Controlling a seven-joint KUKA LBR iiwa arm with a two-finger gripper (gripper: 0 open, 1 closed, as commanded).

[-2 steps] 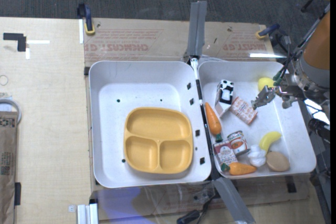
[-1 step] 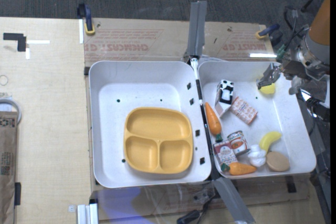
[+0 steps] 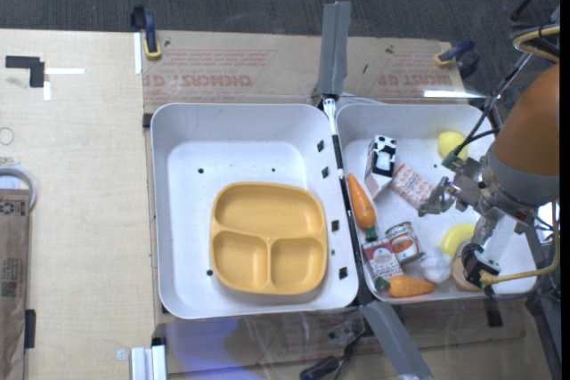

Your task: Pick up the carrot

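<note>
Orange carrot [image 3: 361, 201] lies left of the hand [image 3: 443, 196], whose grip is unclear.

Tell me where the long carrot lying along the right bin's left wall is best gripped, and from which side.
Grip the carrot across its thicker middle, coming straight down from above. It lies flat, lengthwise along the right bin's left wall, so fingers should probably close across its narrow width. The wall crowds one side and a black-and-white box sits near its upper end, so a side approach looks blocked. The hand hangs to its right.
</note>
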